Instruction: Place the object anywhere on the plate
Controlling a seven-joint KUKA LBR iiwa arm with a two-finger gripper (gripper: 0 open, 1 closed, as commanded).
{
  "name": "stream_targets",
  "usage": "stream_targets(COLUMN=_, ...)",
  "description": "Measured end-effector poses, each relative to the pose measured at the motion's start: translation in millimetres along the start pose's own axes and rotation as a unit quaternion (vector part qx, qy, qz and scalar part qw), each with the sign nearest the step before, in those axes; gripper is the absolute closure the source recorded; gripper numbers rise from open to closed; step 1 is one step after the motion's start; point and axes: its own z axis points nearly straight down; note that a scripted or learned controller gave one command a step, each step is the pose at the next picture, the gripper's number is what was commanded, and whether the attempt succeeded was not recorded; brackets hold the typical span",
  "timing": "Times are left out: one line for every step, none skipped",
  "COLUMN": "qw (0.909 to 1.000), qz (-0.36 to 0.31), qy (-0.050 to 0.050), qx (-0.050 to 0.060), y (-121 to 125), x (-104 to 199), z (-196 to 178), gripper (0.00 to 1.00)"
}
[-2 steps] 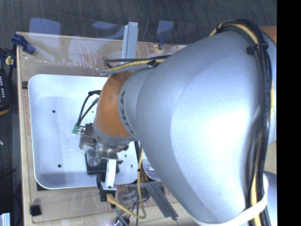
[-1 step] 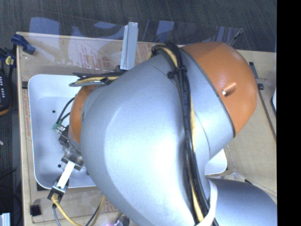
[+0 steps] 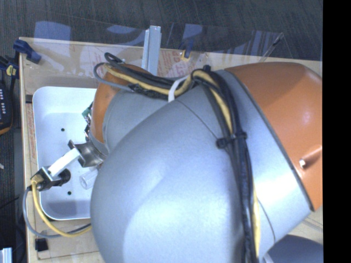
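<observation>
Object bound for the plate cannot be made out with any certainty: the bulky grey robot arm (image 3: 181,174), with its broad orange band (image 3: 285,108), leans across the bench (image 3: 60,59) from the right and covers most of both bins. A faint, pale, see-through shape (image 3: 88,178) lies on the floor of the shallow white plastic bin (image 3: 49,108) at left, just beside the wrist; it may be the object, though that is a guess. If so, it looks small and light, probably thin and easily knocked aside, best taken across its narrow middle. The metal gripper (image 3: 82,153) hangs low over the bin's near right part, a white bracket and a looping yellow cable (image 3: 41,218) trailing to its left. Whether it is open or closed, or has hold of anything, cannot be told.
</observation>
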Motion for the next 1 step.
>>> stream_targets(qw=0.999, qz=0.043, qy=-0.003, qx=0.003, y=39.0, x=-17.7, z=58.0, gripper=1.0)
